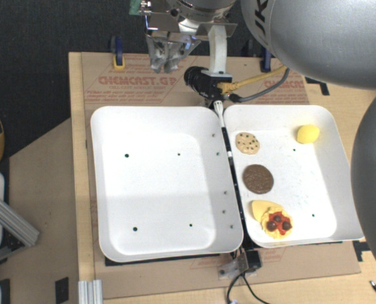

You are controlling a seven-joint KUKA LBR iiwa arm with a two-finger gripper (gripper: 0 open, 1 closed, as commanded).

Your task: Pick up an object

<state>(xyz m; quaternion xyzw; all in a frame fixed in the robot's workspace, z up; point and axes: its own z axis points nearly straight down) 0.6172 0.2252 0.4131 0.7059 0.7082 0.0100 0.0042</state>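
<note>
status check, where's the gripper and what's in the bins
Gripper high above the bench's far edge, holding nothing. Right bin: chip cookie, brown cookie, yellow ball, fruit pastry. Nothing blocking them.

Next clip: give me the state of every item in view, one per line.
Pincer: raised above the board behind the left bin, nothing seen in it.
Left bin: flat on the bench.
Right bin: holds four items.
Chip cookie: lying flat.
Brown cookie: lying flat.
Yellow ball: resting, far corner.
Tart: lying flat, near edge.

A brown bench [80, 170] bears two white bins [162, 182] side by side.
</note>
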